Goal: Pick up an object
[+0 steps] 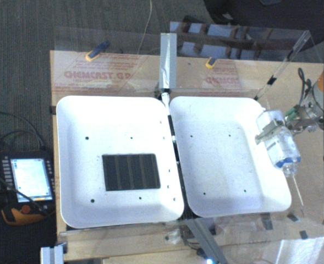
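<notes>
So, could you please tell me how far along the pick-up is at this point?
Possibly well along: a clear plastic bottle sits at the jaws over the right bin's right rim, though a firm grip isn't clear. The dark ridged panel lies untouched in the left bin. A clean lift remains unconfirmed.

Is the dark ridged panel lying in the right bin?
No, the dark ridged panel lies flat on the floor of the left bin, not in the right bin.
</notes>
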Controlling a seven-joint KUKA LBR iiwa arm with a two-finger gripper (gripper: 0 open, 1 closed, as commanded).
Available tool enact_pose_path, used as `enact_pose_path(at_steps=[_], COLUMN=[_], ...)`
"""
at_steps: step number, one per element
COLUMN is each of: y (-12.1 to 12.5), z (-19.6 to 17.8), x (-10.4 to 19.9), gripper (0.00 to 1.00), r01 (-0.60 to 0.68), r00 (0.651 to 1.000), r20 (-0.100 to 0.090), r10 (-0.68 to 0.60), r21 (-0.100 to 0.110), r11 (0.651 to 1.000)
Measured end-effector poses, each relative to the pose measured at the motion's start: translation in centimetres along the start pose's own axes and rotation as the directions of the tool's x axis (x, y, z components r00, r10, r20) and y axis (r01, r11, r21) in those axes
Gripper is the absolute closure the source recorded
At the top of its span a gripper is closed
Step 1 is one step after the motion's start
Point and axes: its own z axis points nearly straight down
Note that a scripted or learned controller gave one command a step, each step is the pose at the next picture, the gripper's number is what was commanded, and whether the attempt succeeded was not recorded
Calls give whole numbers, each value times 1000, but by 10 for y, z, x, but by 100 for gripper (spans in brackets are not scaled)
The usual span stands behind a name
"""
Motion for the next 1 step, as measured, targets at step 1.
enact_pose_path(at_steps=[1], y=[-37], z=[-5], x=[6], gripper=[0], r01=[-6], r00=[1000], r20=[-2], r10=[6], r21=[0], r11=[1000])
